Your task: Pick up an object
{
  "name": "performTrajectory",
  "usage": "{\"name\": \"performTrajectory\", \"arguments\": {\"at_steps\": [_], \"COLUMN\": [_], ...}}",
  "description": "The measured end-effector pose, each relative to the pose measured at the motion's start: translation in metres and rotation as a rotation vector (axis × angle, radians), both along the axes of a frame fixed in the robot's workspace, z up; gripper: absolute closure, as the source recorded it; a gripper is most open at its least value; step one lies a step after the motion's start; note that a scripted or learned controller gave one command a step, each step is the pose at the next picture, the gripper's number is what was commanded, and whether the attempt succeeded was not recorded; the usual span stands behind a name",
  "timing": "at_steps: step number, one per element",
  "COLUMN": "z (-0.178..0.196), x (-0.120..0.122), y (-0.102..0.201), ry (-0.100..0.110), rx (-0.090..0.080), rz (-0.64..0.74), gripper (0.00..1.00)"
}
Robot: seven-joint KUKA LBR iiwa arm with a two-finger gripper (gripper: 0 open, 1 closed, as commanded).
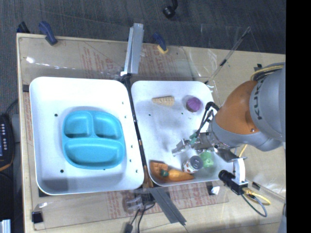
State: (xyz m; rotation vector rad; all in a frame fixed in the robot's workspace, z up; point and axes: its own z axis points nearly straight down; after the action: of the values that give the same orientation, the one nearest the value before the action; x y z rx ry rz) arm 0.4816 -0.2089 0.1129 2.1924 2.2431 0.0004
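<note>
The bench (58, 52) carries two white bins side by side. The left bin (43, 96) holds a blue divided tray (93, 139). The right bin (160, 125) holds the small things the task draws on.

The arm (252, 115) reaches in from the right and bends down over the near right part of the right bin. Its gripper (194, 147) hangs low there, metal parts jutting left toward the bin's middle. How its jaws stand cannot be told from this view; nothing is seen caught between them.

Directly under and just near of the gripper sit a green object (207, 159) and a small round can (194, 163), touching or almost touching each other. These look like the closest candidates, lying a little toward the near wall from the gripper.

A carrot (171, 172) lies along the near wall, left of the can, its long axis running left to right. A pale cone-like piece (163, 100) and a purple object (194, 103) rest well apart from the gripper, by the far wall.
</note>
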Motion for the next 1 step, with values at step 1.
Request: {"name": "performTrajectory", "arguments": {"at_steps": [1], "z": [0.0097], "x": [0.0014], "y": [0.0005], "ry": [-0.001], "rx": [-0.002], "rz": [0.006], "gripper": [1.00]}}
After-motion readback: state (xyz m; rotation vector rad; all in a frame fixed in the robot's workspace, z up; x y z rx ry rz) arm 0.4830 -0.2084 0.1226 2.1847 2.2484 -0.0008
